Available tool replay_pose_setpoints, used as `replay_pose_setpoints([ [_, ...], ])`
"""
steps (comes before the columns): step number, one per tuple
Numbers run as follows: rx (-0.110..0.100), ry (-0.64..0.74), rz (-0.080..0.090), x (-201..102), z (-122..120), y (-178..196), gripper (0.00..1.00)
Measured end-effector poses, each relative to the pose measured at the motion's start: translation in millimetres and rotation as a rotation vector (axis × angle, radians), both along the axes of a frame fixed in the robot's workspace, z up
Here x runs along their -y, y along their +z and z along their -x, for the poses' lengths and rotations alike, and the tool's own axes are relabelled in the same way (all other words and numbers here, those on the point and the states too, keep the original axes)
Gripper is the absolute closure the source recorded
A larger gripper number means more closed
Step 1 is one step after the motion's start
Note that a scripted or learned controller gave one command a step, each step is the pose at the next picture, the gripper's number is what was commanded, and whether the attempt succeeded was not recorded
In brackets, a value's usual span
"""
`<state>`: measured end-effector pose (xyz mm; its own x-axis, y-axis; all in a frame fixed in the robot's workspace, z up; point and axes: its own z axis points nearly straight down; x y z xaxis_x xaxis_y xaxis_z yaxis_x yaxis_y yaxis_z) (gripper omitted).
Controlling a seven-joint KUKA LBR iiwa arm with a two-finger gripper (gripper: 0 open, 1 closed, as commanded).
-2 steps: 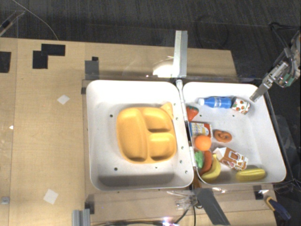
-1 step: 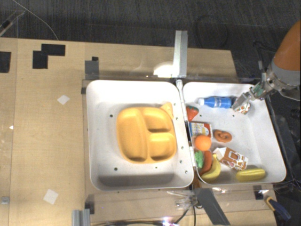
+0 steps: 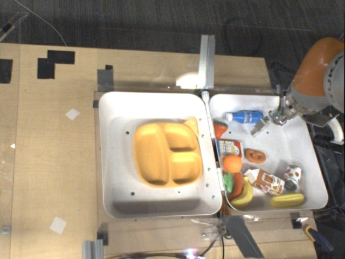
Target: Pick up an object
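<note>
- Your jaws are hovering spread, pinching nothing, just right of one blue bottle.
- Farther left, one yellow tray is sitting in the other of two bins.

One fixed camera is looking down on the bench from above, at a slight slant. It is sitting far enough back to be taking in both white bins whole: the left bin is lying near the frame's centre, the right bin toward the right side. Dark floor is showing along the top edge, beyond the bench's far side. The arm is entering from the right edge. No second view is sharing the scene.
</note>
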<state>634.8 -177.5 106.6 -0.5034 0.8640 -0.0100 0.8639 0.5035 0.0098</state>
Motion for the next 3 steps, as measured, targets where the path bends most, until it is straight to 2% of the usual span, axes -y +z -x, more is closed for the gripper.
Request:
replay_pose_setpoints([
  [1, -0.029, -0.238, -0.003, -29.2, -32.0, -22.2, 0.00],
  [2, -0.007, -0.139, -0.004, -46.9, -30.8, -7.8, 0.00],
  [3, -0.007, -0.133, -0.002, -47.3, -31.5, 4.0, 1.00],
])
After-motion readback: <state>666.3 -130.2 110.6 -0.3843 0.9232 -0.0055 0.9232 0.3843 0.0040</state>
